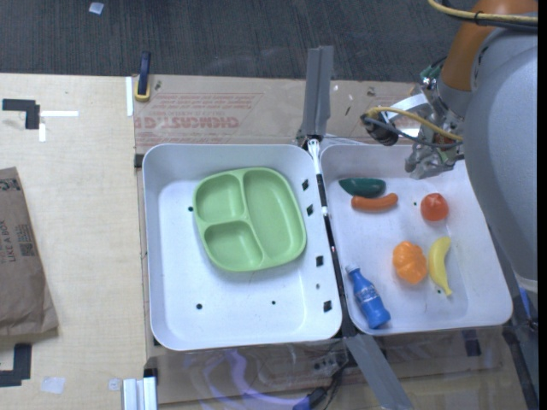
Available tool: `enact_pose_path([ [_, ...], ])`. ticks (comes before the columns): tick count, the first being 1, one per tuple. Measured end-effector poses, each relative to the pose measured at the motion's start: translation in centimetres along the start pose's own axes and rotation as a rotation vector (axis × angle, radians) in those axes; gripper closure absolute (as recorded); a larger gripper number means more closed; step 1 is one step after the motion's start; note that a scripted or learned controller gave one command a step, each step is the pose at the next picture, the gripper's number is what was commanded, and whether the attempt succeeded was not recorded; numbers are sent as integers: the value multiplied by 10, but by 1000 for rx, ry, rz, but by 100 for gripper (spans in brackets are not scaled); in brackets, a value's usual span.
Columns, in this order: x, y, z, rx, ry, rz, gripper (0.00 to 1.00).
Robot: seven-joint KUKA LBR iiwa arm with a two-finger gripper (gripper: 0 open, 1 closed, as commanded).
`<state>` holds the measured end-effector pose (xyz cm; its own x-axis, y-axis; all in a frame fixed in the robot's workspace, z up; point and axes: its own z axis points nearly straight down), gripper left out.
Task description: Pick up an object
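The claw is hanging over the right bin's far edge, near the tomato; whether it is open or closed, I cannot tell.

The light wooden bench bears two white bins side by side and a brown paper bag.

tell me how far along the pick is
Nothing looks picked yet. The hand sits over the back edge of the right bin, above the tomato, with nothing visibly held. The carrot, green vegetable, orange, banana and bottle all lie on the bin floor. The green plate sits in the left bin. Descending, gripping and lifting remain.
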<state>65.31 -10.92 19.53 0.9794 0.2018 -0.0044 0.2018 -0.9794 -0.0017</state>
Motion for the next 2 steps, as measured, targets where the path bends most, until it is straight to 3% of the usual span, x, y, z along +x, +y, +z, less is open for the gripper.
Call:
enact_pose_path([
  [1,4,-19,-6,0,1,-1,100],
  [2,-2,-13,-29,-1,2,6,100],
])
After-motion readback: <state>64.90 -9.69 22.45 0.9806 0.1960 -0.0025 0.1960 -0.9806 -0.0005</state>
